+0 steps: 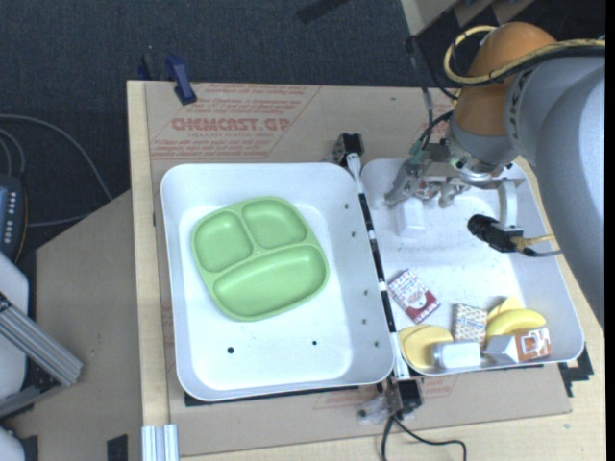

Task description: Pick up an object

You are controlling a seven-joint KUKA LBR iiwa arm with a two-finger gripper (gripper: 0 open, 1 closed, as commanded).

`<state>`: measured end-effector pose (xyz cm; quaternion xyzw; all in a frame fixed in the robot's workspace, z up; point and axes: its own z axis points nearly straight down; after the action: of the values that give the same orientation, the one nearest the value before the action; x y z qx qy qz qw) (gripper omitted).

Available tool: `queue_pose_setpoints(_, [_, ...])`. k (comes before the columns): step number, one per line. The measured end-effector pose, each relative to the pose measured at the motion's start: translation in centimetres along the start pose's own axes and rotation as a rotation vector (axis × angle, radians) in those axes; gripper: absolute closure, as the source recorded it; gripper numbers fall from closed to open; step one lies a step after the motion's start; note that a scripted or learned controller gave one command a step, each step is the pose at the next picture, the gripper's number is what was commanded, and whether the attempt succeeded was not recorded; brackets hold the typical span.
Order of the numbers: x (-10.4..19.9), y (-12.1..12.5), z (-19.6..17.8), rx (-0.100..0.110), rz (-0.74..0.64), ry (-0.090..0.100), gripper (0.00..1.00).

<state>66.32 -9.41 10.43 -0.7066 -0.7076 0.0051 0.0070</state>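
The gripper (423, 192) hangs over the right bin's (548, 277) twelve-o'clock end, fingers apparently spread and empty, so reaching is underway; next, descend toward the packets (413, 294) near six.

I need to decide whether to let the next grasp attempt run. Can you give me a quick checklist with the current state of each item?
1. Gripper over the right bin, near its far end: ok.
2. Something held between the fingers: cannot tell; they are too blurred to read.
3. Graspable objects present: ok; a red-and-white packet, a patterned packet, a yellow banana and a small carton lie at the bin's near end.
4. Gripper above those objects: not ok; they lie well nearer the camera.
5. Objects separated: not ok; most crowd together in the near corner.
6. Left bin holds the green divided plate: ok.
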Motion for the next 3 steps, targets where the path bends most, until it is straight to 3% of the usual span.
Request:
queue_pose_setpoints(1, [-6.3, -1.2, 2.0, -0.015, 0.002, -0.003, 0.0])
queue_pose_setpoints(2, [-6.2, -1.2, 0.9, -0.013, 0.001, -0.004, 1.0])
queue_pose_setpoints(3, [-3.4, -5.2, -4.2, -0.016, 0.001, -0.002, 1.0])
